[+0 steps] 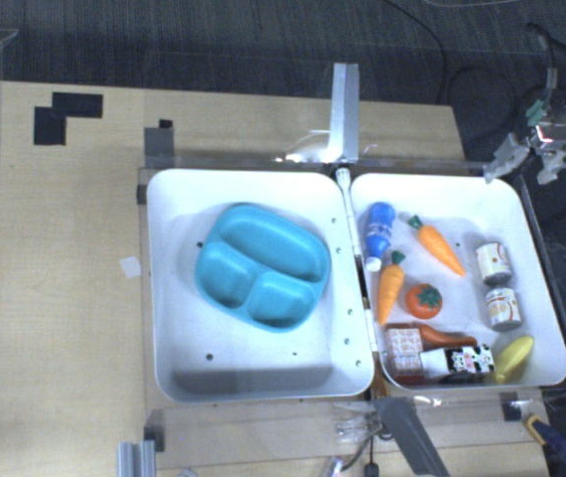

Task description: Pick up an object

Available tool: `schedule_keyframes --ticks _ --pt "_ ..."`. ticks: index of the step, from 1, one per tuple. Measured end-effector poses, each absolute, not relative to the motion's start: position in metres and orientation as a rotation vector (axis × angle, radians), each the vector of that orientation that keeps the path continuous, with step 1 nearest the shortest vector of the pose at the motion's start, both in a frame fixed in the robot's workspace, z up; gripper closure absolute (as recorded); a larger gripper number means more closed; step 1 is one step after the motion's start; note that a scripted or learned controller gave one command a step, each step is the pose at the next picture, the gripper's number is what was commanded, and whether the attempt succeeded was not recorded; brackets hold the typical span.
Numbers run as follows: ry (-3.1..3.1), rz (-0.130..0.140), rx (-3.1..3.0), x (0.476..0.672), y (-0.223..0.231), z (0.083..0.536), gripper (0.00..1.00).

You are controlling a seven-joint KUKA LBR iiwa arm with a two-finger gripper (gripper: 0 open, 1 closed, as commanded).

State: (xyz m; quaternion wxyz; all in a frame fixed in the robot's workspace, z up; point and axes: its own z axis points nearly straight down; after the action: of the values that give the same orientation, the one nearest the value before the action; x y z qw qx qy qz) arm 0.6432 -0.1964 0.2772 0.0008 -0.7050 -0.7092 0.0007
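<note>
Up at the far right corner, the gripper (544,152) hangs outside the right bin (521,207), just past its back rim; whether it is released or clenched cannot be told at this size and blur, and nothing shows in its hold. Candidates all lie in that right bin: a blue bottle (378,229), two carrots (440,247) (389,291), a tomato (423,301), two small cans (493,262) (502,308), a yellow lemon (514,356) and a dark flat packet (440,354) along the near wall. A blue divided plate (261,266) sits in the left bin (169,296). By my reading the pick is not yet begun; next the arm must travel over one item, the nearer can seeming handiest, and descend squarely
</note>
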Motion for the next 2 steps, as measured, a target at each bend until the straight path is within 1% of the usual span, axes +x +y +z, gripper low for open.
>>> schedule_keyframes --ticks 1,2 --pt "-2.063 0.000 -2.370 0.623 -0.196 0.260 0.00" --pt "-1.950 0.000 -2.462 0.630 -0.147 0.165 0.00"
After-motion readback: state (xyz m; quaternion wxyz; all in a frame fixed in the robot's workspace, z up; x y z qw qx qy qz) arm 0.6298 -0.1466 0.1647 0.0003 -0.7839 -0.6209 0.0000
